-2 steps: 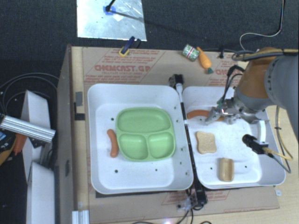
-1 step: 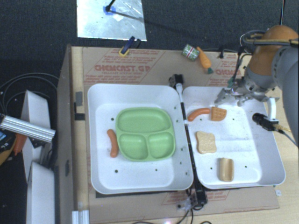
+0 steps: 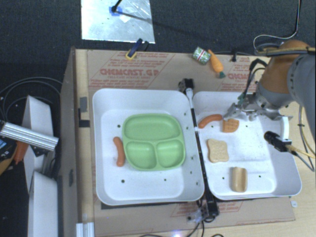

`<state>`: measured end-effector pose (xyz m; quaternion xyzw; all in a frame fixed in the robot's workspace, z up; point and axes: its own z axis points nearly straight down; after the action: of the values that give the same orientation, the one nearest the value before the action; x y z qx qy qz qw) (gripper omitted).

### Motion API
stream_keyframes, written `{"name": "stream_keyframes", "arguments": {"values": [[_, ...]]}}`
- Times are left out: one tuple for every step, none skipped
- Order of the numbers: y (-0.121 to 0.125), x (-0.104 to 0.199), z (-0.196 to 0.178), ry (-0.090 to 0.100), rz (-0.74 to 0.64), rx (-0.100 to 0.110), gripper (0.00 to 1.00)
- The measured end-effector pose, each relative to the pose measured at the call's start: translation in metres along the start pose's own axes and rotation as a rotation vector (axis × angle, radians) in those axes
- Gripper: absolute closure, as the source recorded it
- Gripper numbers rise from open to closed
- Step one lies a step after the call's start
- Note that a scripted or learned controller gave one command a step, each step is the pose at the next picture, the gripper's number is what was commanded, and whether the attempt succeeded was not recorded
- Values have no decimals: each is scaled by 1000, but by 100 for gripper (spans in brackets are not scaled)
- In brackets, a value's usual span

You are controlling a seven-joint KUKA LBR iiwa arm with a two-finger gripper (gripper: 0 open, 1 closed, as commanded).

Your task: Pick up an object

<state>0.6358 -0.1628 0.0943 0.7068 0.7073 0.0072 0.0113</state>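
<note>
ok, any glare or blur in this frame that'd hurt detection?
Camera view: strong glare on the foil sheet up top; white bins bright but not washed out; the gripper looks soft and blends with the waffle; overall slightly low resolution.

Two white bins: one under my jaws (image 3: pixel 276 181), one beyond them (image 3: pixel 106 147). Two sausages, one just past my jaws (image 3: pixel 210 120), another far across (image 3: pixel 118 151). One green tray (image 3: pixel 153 141), waffle (image 3: pixel 230 126), toast slice (image 3: pixel 217 150), bread roll (image 3: pixel 239 178), carrot (image 3: pixel 216 63).

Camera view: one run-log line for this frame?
gripper: right bin, above orange waffle piece | fingers: unclear | orange sausage beside | green divided plate: left bin
</note>
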Motion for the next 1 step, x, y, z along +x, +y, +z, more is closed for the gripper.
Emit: {"name": "stream_keyframes", "arguments": {"values": [[-21, -9, 0, 3, -1, 0, 0]]}}
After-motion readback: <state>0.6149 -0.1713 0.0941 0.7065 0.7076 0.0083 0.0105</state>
